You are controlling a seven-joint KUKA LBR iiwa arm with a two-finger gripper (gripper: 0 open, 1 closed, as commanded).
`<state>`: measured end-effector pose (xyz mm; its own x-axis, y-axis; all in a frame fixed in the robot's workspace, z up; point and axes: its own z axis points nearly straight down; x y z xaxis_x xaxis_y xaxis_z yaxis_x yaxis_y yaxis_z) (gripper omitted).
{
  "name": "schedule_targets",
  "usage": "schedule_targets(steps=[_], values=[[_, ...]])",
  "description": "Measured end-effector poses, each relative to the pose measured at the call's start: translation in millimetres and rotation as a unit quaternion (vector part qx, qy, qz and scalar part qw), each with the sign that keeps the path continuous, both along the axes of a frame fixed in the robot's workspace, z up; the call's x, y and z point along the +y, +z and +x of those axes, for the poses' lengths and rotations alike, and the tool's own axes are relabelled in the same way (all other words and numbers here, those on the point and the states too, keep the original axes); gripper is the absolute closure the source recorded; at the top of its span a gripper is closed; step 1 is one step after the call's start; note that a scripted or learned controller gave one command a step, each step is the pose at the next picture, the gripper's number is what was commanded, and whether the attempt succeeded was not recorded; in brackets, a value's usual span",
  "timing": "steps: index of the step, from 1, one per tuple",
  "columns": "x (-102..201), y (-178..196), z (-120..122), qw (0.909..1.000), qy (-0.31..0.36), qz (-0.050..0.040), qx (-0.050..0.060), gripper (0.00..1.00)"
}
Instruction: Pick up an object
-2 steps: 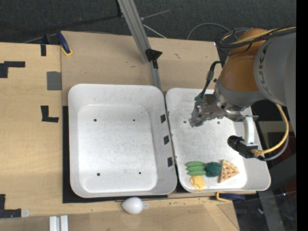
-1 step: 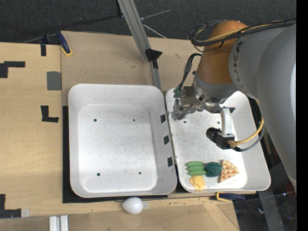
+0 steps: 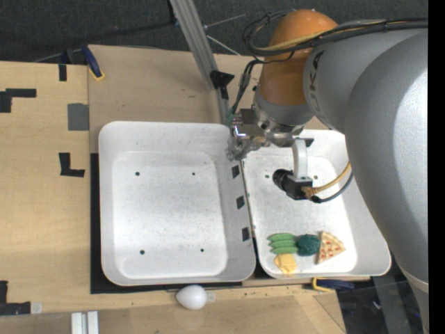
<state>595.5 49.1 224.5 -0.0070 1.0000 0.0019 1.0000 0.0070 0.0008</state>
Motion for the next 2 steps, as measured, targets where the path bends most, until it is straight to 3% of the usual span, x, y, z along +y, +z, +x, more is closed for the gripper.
schedule_targets(steps=[1,2], values=[[45.7,-9.1,22.8,1.0000,-0.001,-0.0007,0.001,1.00],[42.8,-8.5,22.1,1.0000,-0.002,-0.0021,0.001,0.00]])
